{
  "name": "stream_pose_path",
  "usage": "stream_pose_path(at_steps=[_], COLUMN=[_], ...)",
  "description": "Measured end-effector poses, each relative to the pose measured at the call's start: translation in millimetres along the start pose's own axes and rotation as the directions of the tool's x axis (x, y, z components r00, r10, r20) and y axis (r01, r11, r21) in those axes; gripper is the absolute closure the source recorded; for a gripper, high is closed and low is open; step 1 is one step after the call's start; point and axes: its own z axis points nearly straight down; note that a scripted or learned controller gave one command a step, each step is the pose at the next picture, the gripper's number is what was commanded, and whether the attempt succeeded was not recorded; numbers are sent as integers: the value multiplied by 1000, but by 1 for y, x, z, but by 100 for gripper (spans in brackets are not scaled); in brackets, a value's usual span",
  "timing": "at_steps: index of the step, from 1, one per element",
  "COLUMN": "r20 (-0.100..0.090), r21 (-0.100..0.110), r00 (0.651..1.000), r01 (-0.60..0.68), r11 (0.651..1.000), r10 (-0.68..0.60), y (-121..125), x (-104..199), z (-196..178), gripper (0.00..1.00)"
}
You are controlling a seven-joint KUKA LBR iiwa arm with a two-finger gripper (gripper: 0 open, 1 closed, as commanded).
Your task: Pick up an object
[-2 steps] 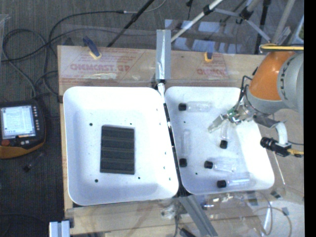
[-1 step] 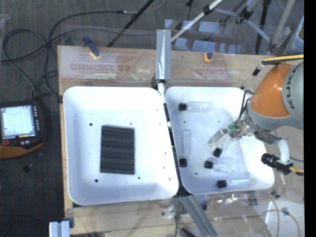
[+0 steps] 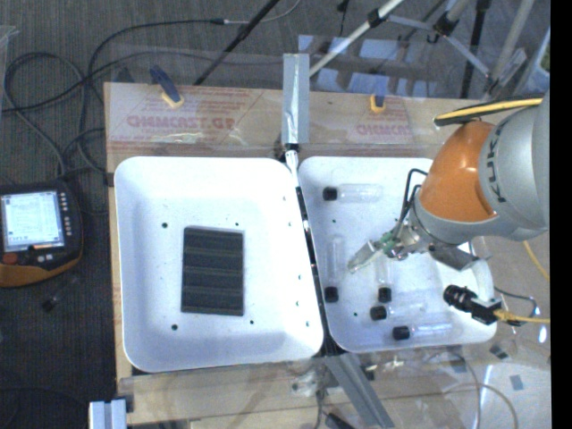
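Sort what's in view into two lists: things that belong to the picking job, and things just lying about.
Job:
- gripper, over the right bin
- right bin
- clear vials with black caps in it, e.g. and

Lying about:
- left bin
- black ribbed pad in it
- handheld control pendant, left of the bench
- cables on the floor

Looking like a robotics lab or test cell: two shallow white bins sitting on a board-topped bench held by clamps, left of and behind the gripper. Well off to its left, a teach pendant glowing on grey carpet, black cables trailing. Beyond it, tripod legs standing behind the bench.
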Motion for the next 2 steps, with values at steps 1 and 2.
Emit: stream_pose_path(at_steps=[1, 2], r20=[-3, -4], r21=[1, 1], r00=[998, 993], r01=[63, 122], r11=[998, 993], r10=[-63, -122], y=[55, -32], x=[-30, -4], z=[2, -1], gripper=[0, 0])
